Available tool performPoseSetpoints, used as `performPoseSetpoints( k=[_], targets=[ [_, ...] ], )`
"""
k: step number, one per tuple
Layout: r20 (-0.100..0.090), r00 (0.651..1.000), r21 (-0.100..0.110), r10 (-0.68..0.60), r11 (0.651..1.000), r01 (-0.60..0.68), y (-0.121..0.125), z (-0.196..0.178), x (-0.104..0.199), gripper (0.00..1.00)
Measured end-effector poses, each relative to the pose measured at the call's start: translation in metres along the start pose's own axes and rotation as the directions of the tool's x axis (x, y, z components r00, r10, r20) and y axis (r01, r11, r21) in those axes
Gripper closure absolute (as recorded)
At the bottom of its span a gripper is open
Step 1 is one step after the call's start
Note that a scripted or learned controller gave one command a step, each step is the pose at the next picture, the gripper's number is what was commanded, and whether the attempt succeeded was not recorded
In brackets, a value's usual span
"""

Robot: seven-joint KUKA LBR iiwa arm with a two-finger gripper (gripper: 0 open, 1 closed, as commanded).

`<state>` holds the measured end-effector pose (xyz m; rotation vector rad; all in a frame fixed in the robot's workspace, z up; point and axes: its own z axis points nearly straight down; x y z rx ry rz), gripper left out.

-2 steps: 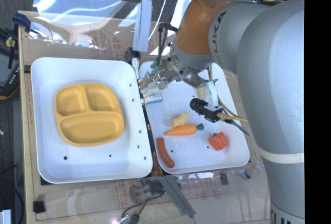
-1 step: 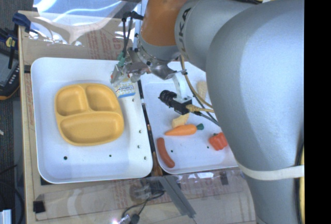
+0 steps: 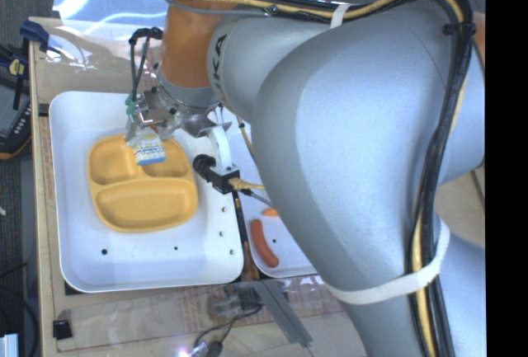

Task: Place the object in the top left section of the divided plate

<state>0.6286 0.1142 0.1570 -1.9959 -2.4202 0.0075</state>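
While the gripper (image 3: pixel 148 126) hangs low over the yellow divided plate (image 3: pixel 142 185), a small object (image 3: pixel 150 152) with a blue and white printed face sits directly beneath its tip, over the ridge between the plate's two upper sections. Whether the tool clamps this object or merely hovers over it cannot be told from this angle, since the wrist hides the tip.

Below the gripper, the plate's large lower section is bare yellow, and the plate rests in the left white bin (image 3: pixel 74 248), which spreads out to the left of and below the tool. To the gripper's right, past the black fitting on the wrist, the right white bin (image 3: pixel 268 266) is mostly covered by the arm; a red sausage-shaped item (image 3: pixel 262 242) lies in its visible corner, well apart from the tool. Above the gripper rises the orange band (image 3: pixel 186 42) and then the bulky grey arm (image 3: pixel 355 141), wrapped with black and yellow cables.
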Motion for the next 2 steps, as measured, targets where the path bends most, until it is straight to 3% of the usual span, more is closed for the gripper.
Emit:
performPoseSetpoints(
  k=[1,2],
  targets=[
    [-0.001,0.999,-0.004,-0.048,0.999,0.048,0.0074,0.0134,0.0512,1.0],
    [-0.001,0.999,-0.004,-0.049,0.999,0.049,0.0075,0.0131,0.0512,0.0]
  ],
)
